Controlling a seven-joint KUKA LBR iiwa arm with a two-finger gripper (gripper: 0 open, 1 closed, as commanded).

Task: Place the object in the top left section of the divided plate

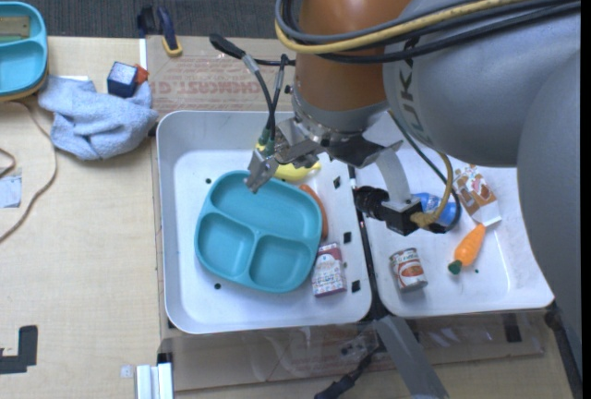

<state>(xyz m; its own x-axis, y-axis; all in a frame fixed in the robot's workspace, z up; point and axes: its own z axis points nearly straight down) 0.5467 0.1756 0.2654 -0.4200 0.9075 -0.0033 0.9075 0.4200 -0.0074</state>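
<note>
- A light wooden bench (83,240) stands against a dark floor, and it bears two shallow white bins: the left bin (180,231) and the right bin (517,282).
- The divided plate (259,231), teal with three sections, lies tilted in the left bin; all of its sections that can be seen look bare, so the placing is, as I judge it, not yet done.
- The gripper (261,172) hangs over the plate's far edge, roughly above its large far section, under the arm's orange band (355,14).
- Whether the claw is clenched or released I cannot tell, and I see nothing clearly held in it; which thing is the task's object I cannot tell either.
- A yellow item (297,170) and an orange item (312,196) lie just beside the plate's far right edge, partly hidden by the wrist; either may be the object.
- A small carton (328,271) touches the plate's near right edge; its print is too small to read.
- In the right bin are a can (407,269), a toy carrot (468,246), a printed packet (476,189) and a blue item (434,208); no label is legible.
- The arm's grey casing shows part of the KUKA lettering.
- Faint reddish print on the cardboard (208,83) beyond the bins cannot be made out.
- What is left: get the object into the plate's top left section and let go.
</note>
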